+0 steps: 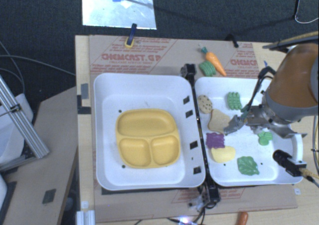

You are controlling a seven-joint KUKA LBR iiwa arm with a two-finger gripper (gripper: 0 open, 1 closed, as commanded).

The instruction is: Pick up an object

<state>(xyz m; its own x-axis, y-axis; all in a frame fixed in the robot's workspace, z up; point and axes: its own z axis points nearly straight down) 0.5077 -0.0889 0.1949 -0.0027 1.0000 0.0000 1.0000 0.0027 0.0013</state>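
The right bin [284, 176] holds several toy foods. A speckled cookie [204, 102] and a tan bread slice [217, 118] lie at its left. A green ridged piece [234, 100] sits toward the back. A purple piece [215, 139], a yellow piece [223, 154] and a green leafy piece [247, 165] lie along the front. A small green piece [265, 137] sits under the arm's edge. My gripper [234, 125] hangs over the bin's middle, just right of the bread slice, pointing down and left. Nothing shows in its grasp.
The left bin [104, 119] holds a yellow divided plate [147, 136]. A toy carrot [215, 62] and a green piece [207, 68] lie on the cardboard behind the right bin. The grey arm [294, 89] covers the right bin's far right side.
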